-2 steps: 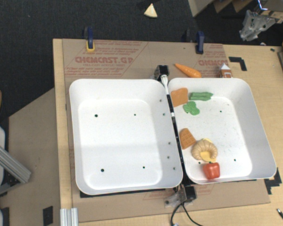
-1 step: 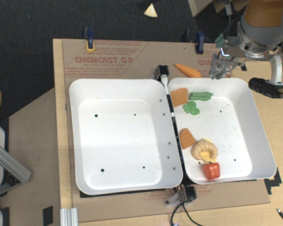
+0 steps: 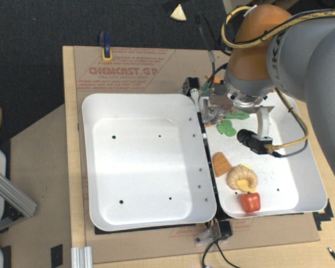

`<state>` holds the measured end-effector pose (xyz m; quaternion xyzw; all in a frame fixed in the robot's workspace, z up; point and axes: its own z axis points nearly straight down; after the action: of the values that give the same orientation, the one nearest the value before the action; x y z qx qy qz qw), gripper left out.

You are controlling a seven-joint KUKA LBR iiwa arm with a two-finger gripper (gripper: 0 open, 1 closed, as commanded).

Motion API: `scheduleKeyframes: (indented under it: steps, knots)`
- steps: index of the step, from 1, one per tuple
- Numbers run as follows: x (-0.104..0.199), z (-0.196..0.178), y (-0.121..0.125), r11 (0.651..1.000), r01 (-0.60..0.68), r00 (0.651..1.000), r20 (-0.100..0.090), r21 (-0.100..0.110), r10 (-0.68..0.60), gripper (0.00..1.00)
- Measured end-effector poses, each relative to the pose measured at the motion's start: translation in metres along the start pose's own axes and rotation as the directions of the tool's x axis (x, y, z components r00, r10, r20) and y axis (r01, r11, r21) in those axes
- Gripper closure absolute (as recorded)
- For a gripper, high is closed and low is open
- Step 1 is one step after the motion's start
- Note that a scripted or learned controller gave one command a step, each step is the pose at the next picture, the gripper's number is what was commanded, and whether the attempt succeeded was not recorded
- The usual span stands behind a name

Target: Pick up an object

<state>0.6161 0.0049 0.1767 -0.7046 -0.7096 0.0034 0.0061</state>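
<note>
Arm: we see the grey arm (image 3: 307, 43) reaching in from the right, with its orange band (image 3: 257, 27) over the far part of the right bin (image 3: 301, 175).
Tool: the tool (image 3: 212, 109) sits low over the far left corner of the right bin, close to the wall that the two bins share.
Tool state: we look down on it from above and its own body covers the tip, so we cannot tell whether it is apart, together or clamped on anything.
Green piece: the green piece (image 3: 228, 129) lies on the floor of the right bin, just beside the tool on the side nearer to us. A second bit of green shows under the wrist, and we cannot tell whether the two are joined.
Tan piece: the tan piece (image 3: 221, 163) lies near the shared wall, nearer to us than the green piece and apart from it.
Yellow thing: the pale yellow thing (image 3: 242, 178), rounded and ridged, lies just to the right of the tan piece.
Red thing: the red thing (image 3: 250, 201) lies by the near rim of the right bin, right up against the pale yellow thing.
Left bin: the left bin (image 3: 89, 149) is white, and we see small dark dots on its floor.
Worktop: the worktop (image 3: 128, 66) is a brown board with red lettering at its far side, where a blue clamp (image 3: 105, 41) grips its edge.
</note>
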Motion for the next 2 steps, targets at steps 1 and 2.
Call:
scheduleKeyframes:
  steps: [1, 2]
  knots:
    - [-0.069, -0.008, -0.021, 1.000, -0.013, 1.000, 0.003, -0.010, 0.013, 1.00]
    - [0.060, -0.008, -0.006, 1.000, 0.004, 1.000, 0.000, -0.016, -0.004, 1.00]
